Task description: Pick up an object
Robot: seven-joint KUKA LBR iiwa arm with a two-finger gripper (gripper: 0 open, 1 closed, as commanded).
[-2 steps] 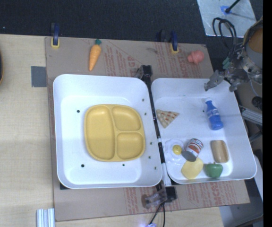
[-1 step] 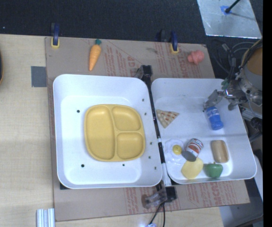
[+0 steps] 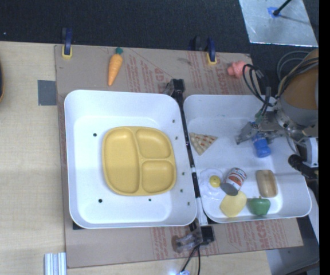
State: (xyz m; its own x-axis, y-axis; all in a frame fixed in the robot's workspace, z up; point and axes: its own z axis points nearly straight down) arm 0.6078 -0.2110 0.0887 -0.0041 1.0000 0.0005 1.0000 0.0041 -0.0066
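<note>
Camera view: grey two-finger gripper (image 3: 260, 137) low in the right white bin (image 3: 211, 110), clenched on a small blue cylinder (image 3: 262, 148) w/ the fingers either side of its top. Nearby in the same bin: pizza-slice wedge (image 3: 202, 141) to the left; red-white can (image 3: 234, 179), tan bread piece (image 3: 266, 183), yellow lemon (image 3: 233, 204), green round fruit (image 3: 259, 206) along the near edge. Left white bin (image 3: 85, 211) holds a yellow divided plate (image 3: 139, 160).

Arm (image 3: 294, 93) low, wrist angled left
</note>
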